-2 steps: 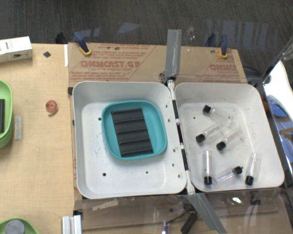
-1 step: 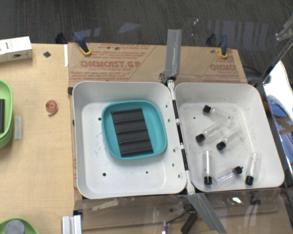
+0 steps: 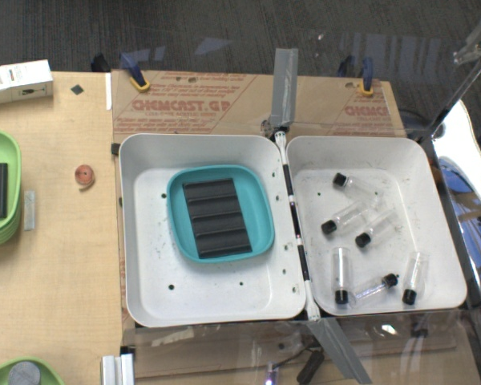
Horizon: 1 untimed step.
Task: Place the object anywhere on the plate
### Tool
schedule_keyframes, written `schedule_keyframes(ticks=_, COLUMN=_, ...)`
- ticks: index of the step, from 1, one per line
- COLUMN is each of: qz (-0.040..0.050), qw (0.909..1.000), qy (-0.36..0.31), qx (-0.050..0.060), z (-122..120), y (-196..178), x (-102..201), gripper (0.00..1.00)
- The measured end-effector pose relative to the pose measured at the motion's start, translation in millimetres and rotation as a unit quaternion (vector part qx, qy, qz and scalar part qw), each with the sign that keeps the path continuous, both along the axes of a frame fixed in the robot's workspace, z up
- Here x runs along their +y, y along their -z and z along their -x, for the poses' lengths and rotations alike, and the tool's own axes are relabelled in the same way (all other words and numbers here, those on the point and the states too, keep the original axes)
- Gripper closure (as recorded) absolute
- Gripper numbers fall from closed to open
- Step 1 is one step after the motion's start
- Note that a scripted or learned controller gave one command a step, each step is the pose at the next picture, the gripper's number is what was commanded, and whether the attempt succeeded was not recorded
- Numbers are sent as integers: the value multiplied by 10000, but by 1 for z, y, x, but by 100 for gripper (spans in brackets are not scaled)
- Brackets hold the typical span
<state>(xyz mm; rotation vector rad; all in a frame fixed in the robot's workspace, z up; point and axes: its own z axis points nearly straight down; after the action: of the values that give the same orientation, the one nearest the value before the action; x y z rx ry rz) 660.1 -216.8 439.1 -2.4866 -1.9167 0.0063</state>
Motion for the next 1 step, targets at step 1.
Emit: schedule_keyframes(ticks=1, qz=-1, qw=9997, qy=244, qx=4, z=0, y=0, x=1, gripper=0)
